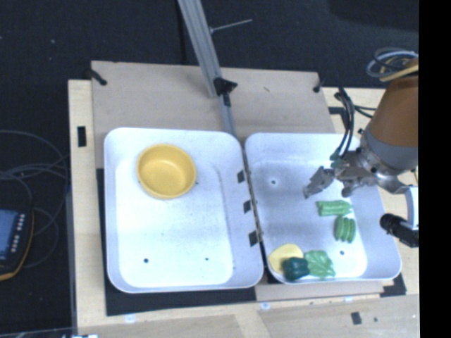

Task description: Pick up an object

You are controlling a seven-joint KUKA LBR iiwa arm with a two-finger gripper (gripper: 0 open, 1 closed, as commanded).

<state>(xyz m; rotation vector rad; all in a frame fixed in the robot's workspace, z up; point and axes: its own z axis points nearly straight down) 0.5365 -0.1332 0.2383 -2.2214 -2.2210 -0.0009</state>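
Note:
My gripper [331, 186] hangs over the right bin [282, 162], just above its middle right. Its two fingers are spread apart and nothing sits between them, so it is open. Directly below the fingers lies a light green pod [332, 207], and a darker green pod [344, 228] lies just under that one. In the bin's front corner a yellow piece [283, 253], a dark green pepper [296, 267] and a pale green leafy piece [320, 263] are bunched together.
A yellow bowl [167, 171] stands in the upper part of the left bin [176, 252]. A grey metal rail [201, 37] slants down from the top to the gap between the bins. The orange-banded arm [396, 118] comes in over the right bin's right side.

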